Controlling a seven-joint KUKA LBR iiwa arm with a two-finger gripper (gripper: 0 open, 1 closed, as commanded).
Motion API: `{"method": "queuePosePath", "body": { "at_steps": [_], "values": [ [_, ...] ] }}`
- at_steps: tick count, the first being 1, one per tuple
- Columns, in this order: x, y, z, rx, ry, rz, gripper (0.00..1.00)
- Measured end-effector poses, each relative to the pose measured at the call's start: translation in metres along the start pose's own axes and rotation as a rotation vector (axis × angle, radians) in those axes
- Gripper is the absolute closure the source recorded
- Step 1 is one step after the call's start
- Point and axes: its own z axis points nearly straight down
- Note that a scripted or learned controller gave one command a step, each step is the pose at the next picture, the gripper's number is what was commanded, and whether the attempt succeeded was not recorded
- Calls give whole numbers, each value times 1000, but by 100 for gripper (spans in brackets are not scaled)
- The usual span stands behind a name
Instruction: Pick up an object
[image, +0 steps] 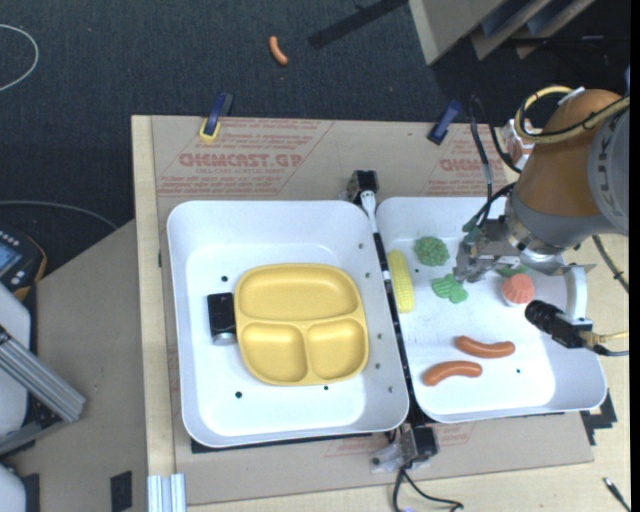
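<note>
The arm's claw (468, 268), its opening impossible to tell from above, hovers in the right bin (575, 385) just above a small green vegetable (450, 291), suggesting the approach step; next, a descent and closure.

From my remote seat, both white bins (190, 330) look like smooth moulded plastic with a soft sheen. The yellow divided tray (300, 322) reads as glossy plastic, catching light along its ridges. The two sausages (452, 372) and the corn cob (401, 281) have a slick, toy-plastic shine. The bench board (300, 150) looks like matt brown paper or cardboard, printed in red. The arm's wrist shell (565, 175) is glossy orange, possibly painted metal, though the view is too coarse for me to say.
</note>
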Motion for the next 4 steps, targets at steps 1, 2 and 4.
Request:
{"method": "queuePosePath", "body": {
  "at_steps": [1,2,4],
  "values": [
    [-6,4,-63,-2,-1,0,100],
    [-6,4,-66,3,0,0,100],
    [114,-14,-66,9,5,-7,100]
  ]
}}
